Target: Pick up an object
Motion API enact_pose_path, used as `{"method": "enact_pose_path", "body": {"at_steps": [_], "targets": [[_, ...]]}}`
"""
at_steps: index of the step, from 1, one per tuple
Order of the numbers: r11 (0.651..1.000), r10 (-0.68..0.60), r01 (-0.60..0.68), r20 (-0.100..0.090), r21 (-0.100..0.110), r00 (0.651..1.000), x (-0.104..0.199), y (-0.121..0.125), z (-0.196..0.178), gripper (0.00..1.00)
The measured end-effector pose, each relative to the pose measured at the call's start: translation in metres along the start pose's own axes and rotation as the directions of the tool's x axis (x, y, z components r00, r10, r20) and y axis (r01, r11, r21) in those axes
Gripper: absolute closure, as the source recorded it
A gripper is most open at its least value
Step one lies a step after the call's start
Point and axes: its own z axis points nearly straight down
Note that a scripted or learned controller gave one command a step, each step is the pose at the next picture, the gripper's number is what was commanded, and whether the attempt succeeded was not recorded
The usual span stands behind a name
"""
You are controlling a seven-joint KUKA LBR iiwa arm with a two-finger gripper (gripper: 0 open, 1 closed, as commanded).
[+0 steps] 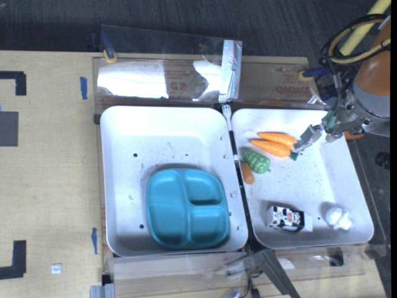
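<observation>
The two orange carrots (274, 143) lie side by side in the right bin (356, 185), just to the left of my gripper (303, 143), whose tip sits right at their near ends, close enough that I cannot say if it touches them. How my gripper is set I cannot tell from this slanted view; nothing shows as held by it.

Farther to my left, beyond the carrots and a little toward the front of the bin, a green leafy toy with an orange stub (254, 164) rests against the wall that divides the two bins. Toward the front of the same bin, well apart from my gripper, lies a small black-and-white carton (285, 218), and to its right, near the front right corner, a small white object (337, 216) that I cannot make out more closely.

The left bin (124, 135), across the divider and well away from me, holds a teal tray with three compartments (187, 207), lying flat toward the front of that bin. My arm (372, 85) comes in over the right bin's far right corner.
</observation>
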Motion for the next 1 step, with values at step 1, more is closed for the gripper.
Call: {"method": "enact_pose_path", "body": {"at_steps": [1], "targets": [[0.975,-0.221,0.221,-0.002,0.001,0.975,-0.0002,0.0453,0.0734,0.0]]}}
